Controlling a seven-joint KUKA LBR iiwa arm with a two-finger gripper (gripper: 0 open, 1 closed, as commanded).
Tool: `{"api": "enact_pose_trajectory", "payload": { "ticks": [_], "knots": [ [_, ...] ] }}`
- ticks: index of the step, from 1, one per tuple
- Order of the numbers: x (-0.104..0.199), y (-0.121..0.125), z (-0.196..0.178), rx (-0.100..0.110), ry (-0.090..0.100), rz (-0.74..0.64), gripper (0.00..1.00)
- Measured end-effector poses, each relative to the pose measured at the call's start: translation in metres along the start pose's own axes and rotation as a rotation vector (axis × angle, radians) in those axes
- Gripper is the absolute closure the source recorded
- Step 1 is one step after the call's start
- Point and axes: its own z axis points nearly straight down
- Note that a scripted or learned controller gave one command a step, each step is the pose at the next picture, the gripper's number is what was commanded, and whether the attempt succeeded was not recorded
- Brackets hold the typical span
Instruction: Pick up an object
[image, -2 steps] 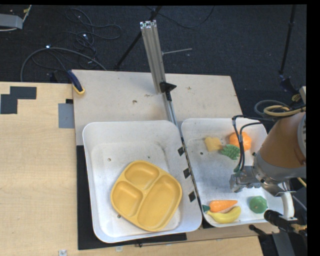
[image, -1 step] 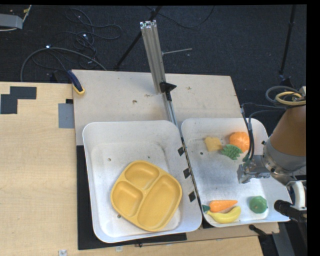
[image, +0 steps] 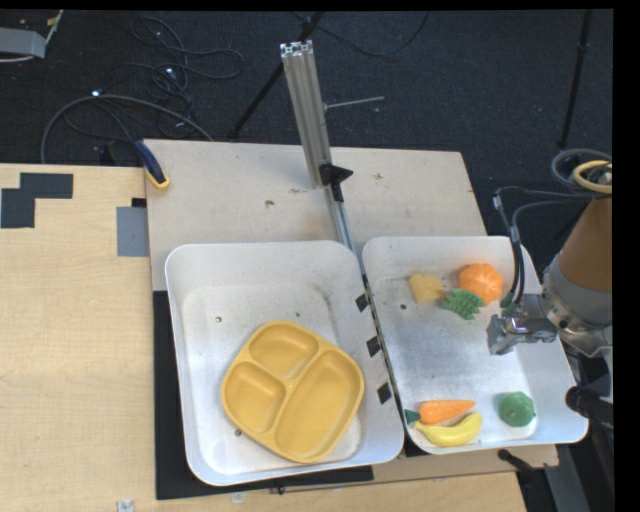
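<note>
The arm is at the approach step: its hand (image: 507, 333) hangs over the right bin (image: 450, 370), near that bin's right wall, and nothing sits between its fingers; whether they are spread or closed I cannot tell from here. The candidates all lie in the right bin: an orange (image: 482, 281), a green leafy piece (image: 462, 303) and a yellow block (image: 426, 289) toward its far end, a carrot (image: 446, 410), banana (image: 450, 431) and green ball (image: 516, 408) at its near end. The next move, I'd judge, calls for choosing 1 piece and descending squarely over it. Beside the right bin, the left bin (image: 200, 300) holds a yellow divided plate (image: 292, 389). Both rest on a pale worktop (image: 240, 190), with cables on the dark floor (image: 100, 60) beyond.
</note>
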Motion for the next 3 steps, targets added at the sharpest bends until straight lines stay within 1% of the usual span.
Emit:
{"api": "enact_pose_trajectory", "payload": {
  "ticks": [1, 2, 3],
  "knots": [
    [-0.001, 0.0, -0.052, 0.001, 0.0, 0.0, 1.0],
    [0.05, 0.006, -0.056, 0.003, 0.002, -0.004, 1.0],
    [0.098, 0.006, -0.042, 0.006, 0.002, -0.003, 1.0]
  ]
}}
